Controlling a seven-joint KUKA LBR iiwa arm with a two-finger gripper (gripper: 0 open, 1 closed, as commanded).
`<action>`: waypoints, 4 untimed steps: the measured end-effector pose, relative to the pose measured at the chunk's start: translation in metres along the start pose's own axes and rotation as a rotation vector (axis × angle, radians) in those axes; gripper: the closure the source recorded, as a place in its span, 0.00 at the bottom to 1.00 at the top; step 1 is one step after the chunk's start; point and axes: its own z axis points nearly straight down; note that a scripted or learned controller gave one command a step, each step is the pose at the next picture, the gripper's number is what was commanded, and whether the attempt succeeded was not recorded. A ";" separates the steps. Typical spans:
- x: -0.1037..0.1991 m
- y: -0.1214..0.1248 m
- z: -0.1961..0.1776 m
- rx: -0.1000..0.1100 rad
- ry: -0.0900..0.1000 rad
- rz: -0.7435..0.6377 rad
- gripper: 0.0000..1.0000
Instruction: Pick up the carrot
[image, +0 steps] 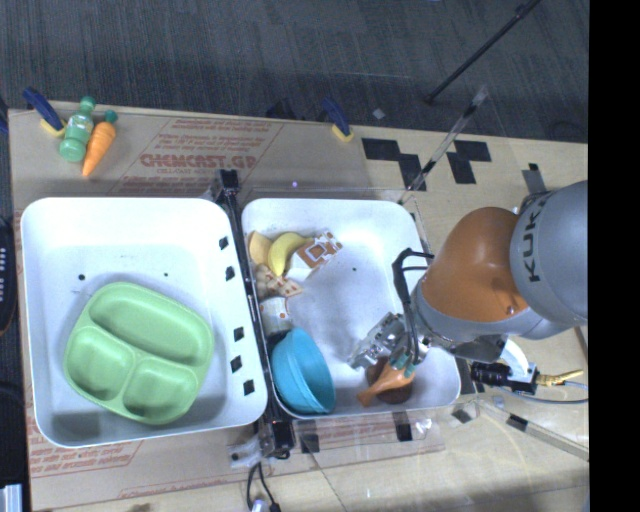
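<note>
Reaching low over the carrot (383, 381) | gripper (398, 352) just above it, finger state cannot be told | next: confirm pinch, then lift straight up

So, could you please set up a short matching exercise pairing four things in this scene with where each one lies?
Things:
1. green divided plate
2. blue bowl
3. banana
4. carrot

Places:
A. right bin, far left corner
B. right bin, near wall, below the end effector
C. left bin
D. right bin, near left corner

Pairs: 1-C, 2-D, 3-A, 4-B
</note>
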 end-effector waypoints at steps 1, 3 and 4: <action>0.000 0.000 0.000 0.000 0.000 0.001 0.00; 0.000 0.001 -0.010 0.001 0.000 -0.009 0.00; -0.012 0.020 0.005 -0.006 -0.007 0.502 0.00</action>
